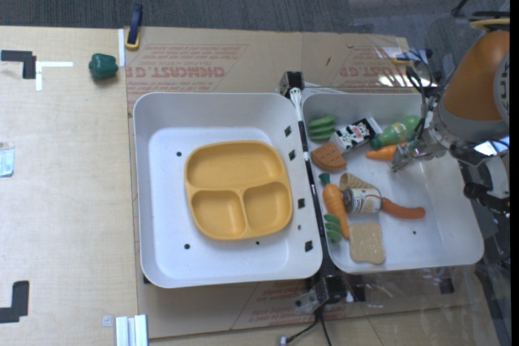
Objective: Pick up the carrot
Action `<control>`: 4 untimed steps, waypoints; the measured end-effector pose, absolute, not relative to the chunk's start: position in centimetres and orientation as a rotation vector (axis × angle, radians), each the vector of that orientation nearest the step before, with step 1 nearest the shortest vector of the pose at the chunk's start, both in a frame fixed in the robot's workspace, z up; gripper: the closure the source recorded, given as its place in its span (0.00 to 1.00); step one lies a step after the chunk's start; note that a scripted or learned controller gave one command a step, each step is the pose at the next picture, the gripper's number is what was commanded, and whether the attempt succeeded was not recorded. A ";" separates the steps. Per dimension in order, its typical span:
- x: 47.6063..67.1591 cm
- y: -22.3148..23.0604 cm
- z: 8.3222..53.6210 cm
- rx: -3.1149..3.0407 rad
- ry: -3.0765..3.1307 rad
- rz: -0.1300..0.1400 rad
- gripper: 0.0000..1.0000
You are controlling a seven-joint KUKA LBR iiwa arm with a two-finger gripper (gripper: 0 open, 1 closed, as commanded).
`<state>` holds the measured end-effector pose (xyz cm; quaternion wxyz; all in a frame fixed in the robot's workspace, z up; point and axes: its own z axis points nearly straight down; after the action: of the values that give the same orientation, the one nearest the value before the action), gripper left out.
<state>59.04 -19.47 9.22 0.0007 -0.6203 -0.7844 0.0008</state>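
My gripper (pixel 403 160) at right bin's (pixel 454 251) far side; finger state unclear. Carrot (pixel 335 209) near divider: approach from above, avoid can (pixel 362 198).

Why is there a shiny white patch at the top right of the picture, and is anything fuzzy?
In the camera view, the patch is light glaring off glossy tape on the cardboard behind the right bin. The gripper and small toys like the carrot look soft and grainy. The yellow plate is evenly lit, with faint shadows.
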 end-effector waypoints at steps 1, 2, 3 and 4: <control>59.1 -19.5 9.2 -1.950 -2.463 0.002 0.00; 62.7 -21.1 9.1 -2.406 -1.990 -0.014 0.00; 65.7 -20.7 9.1 -2.550 -1.771 0.016 0.00; 65.9 -21.1 12.1 -2.669 -1.647 0.001 0.00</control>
<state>65.94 -21.10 12.12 0.0027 -0.8511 -0.5250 0.0004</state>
